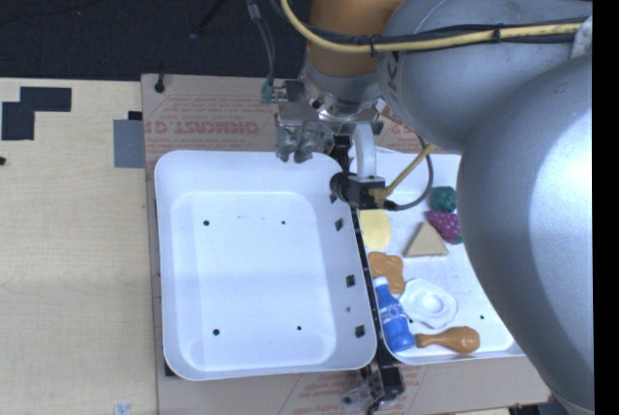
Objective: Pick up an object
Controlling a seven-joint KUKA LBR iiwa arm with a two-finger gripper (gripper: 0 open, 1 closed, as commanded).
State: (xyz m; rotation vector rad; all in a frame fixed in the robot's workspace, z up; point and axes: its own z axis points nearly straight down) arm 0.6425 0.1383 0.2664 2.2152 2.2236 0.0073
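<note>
Grey arm (503, 113) blankets the shallow white right bin's (469, 309) far right corner — a teal rounded lump (443, 198) and purple grape-like cluster (447, 225) peek out, partly covered.

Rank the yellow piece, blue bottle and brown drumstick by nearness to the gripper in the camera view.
1. The yellow piece, upper left of the right bin, nearest the gripper.
2. The blue bottle, lower along the bin's left wall.
3. The brown drumstick, at its front edge.
</note>
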